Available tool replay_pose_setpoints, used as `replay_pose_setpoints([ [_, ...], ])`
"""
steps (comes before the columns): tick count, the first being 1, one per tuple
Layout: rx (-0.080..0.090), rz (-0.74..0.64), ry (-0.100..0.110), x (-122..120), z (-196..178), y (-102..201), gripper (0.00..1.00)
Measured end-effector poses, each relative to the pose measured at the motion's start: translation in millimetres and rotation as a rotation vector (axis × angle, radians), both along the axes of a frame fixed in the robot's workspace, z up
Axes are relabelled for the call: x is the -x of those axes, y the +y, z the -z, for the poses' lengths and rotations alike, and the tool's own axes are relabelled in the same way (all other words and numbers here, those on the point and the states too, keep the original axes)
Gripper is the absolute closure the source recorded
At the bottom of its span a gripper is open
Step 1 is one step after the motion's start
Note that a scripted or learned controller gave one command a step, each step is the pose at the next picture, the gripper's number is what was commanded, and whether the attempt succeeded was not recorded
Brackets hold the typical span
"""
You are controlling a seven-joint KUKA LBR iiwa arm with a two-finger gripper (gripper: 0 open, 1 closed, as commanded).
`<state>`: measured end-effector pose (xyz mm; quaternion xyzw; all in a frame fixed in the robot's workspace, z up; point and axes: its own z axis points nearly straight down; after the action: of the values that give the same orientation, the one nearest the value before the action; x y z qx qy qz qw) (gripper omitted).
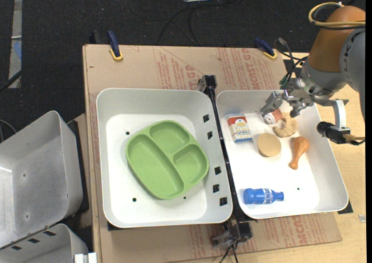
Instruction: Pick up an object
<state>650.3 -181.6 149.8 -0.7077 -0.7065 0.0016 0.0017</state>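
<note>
Hand (283, 110): at the far end of the right bin, lowered over a small cluster of items; whether its fingers are apart or together cannot be told from this angle.
Blue bottle (263, 196): nearest item, lying on its side at the near end of the right bin (325, 198), well apart from the rest.
Orange drumstick toy (297, 150): lying farther in, toward the bin's right wall.
Tan round disc (269, 145): flat on the bin floor, just left of the drumstick.
Red and white box (239, 127): beyond the disc, toward the bin's left wall.
Small can (271, 117): right beside the hand, next to a pale beige piece (285, 128); too crowded to tell if either is gripped.
Green divided plate (167, 158): three compartments, lying alone in the left bin (116, 110).
Surface (168, 64): brown board under both bins, with yellow clamps (115, 52) on its far edge.
Arm (331, 52): grey with an orange band, reaching in from the right.
</note>
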Motion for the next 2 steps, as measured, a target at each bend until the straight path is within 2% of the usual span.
replay_pose_setpoints([
  [1, 0.000, -0.001, -0.002, 0, 53, 1, 0.00],
  [2, 0.001, -0.002, -0.004, 0, 40, 1, 1.00],
])
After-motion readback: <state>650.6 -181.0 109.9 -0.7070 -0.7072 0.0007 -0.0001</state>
